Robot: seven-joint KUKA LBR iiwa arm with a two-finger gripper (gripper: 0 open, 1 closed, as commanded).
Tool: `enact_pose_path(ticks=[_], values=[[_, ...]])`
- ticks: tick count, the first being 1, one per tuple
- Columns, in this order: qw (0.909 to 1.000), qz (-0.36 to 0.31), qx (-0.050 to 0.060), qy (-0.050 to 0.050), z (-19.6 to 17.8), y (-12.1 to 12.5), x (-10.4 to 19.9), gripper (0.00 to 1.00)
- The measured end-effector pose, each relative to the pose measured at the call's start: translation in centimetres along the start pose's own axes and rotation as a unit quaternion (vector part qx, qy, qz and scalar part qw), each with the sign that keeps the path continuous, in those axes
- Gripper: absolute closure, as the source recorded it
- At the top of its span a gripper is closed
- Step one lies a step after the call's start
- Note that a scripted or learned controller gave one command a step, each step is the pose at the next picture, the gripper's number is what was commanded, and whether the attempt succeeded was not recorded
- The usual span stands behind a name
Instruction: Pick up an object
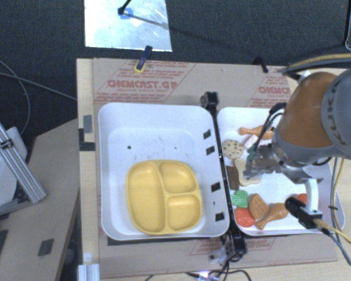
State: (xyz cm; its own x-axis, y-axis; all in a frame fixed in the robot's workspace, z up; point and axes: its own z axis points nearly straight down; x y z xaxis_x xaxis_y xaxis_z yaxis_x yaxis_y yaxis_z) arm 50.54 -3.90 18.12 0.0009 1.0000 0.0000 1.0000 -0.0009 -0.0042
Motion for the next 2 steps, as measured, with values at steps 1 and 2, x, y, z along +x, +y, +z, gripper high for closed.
enact_pose_path(ticks=[1, 2], values=[[0.9999, -0.007, -0.01, 0.002, -12.11, 0.49, 7.56, 1.0], [1.0, -0.005, -0.005, 0.0, -12.57, 0.43, 7.04, 1.0]])
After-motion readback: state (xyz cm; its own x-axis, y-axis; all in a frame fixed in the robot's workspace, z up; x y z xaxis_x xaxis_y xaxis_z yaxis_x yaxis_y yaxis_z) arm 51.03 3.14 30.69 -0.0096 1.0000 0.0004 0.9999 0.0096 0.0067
